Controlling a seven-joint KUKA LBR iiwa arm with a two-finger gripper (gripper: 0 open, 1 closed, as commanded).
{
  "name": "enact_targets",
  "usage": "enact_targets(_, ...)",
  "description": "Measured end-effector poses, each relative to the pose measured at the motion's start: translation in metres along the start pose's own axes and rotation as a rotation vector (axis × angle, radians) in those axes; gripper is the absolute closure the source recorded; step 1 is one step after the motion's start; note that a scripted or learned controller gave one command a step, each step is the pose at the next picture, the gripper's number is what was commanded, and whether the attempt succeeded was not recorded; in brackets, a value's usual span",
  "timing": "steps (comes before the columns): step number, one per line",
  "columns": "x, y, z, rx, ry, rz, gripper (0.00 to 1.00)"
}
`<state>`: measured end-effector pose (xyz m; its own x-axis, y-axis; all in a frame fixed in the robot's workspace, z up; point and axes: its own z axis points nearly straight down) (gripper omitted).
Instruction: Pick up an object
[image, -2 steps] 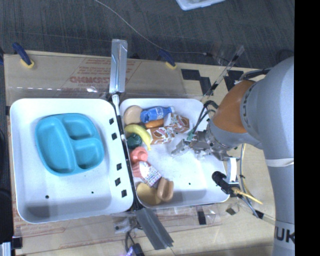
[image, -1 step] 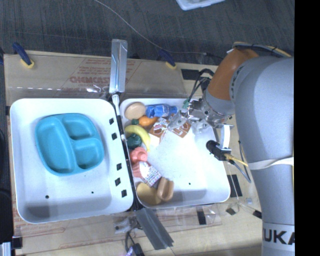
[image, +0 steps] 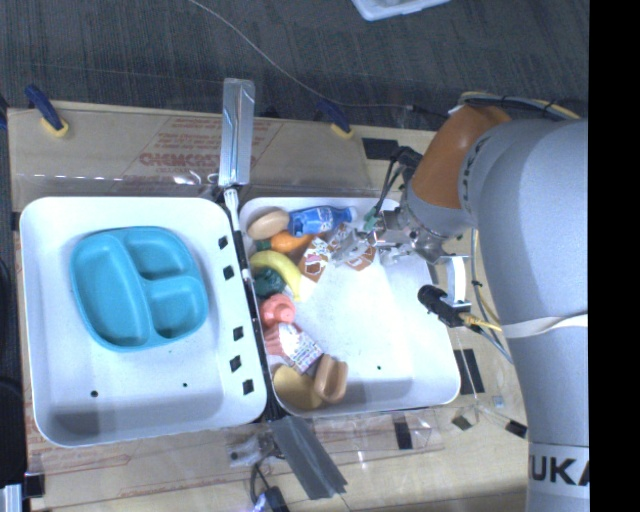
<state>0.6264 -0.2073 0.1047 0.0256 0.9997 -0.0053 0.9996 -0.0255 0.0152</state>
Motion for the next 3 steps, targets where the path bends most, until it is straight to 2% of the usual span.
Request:
enact_targets(1, -0.001, 0.028, 0.001, 0.021, -0.003, -0.107, 0.00)
enact_targets(2, -0.002, 0.029, -0.012, 0.020, -0.007, -0.113, 1.00)
enact_targets(3, 0.075, 0.032, -0.084, 0.008, 0.006, -0.066, 1.00)
